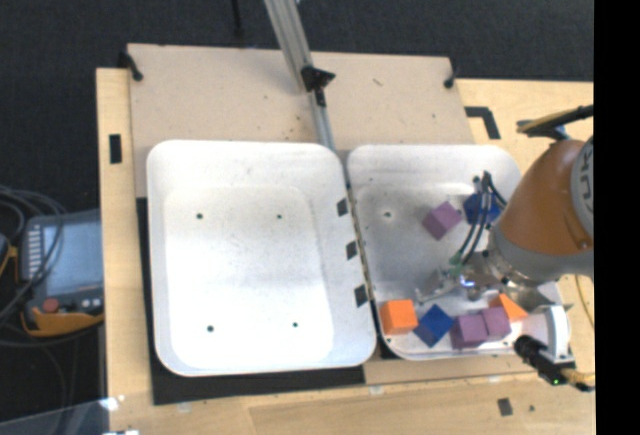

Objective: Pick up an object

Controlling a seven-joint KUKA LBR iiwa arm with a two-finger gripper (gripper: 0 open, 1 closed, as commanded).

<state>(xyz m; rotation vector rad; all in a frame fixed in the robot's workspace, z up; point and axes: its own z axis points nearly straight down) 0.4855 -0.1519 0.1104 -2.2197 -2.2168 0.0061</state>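
The light wooden bench (110,223) carries a tan board (230,103) at its far side and two shallow white bins, the left bin (250,253) touching or nearly touching the right bin (400,183) along their shared edge.

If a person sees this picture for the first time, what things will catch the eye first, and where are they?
The eye goes first to the big arm, grey and orange, which reaches in from the right over the right bin. Next come the bright blocks in that bin's lower part: an orange block, a blue block and a purple block near the front edge, with another purple block higher up. The left bin looks plain white.
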